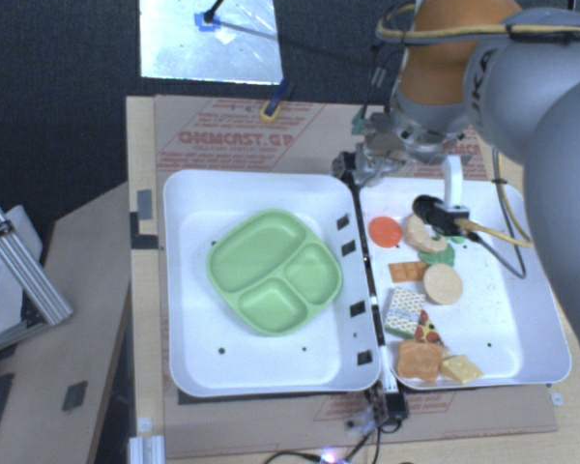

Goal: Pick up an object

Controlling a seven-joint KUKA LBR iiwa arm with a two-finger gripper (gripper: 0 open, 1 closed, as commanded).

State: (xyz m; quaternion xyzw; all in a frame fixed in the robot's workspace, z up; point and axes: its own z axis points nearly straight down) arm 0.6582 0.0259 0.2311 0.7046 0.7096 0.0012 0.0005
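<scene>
arm (541, 95): grey with an orange band, reaching in from the right.
gripper (369, 162): above the far end of the seam between the two bins; clenched or released, cannot tell.
right shallow white bin (512, 317): holds the toy food pieces along its left edge. The red flat disc (385, 230) is farthest, the tan round slice (443, 284) is mid-edge, and the orange toast-shaped piece (419, 361) and yellow cube (460, 368) are at the near left corner.
left shallow white bin (188, 220): light green three-compartment plastic plate (274, 271), centred.

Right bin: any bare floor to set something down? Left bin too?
Right bin: bare floor on its right side, from the round biscuit and cheese cube out to the rim. Crowded along the divider, red disc down to the toast. Left bin: bare only in the corners around the green divided plate.
</scene>
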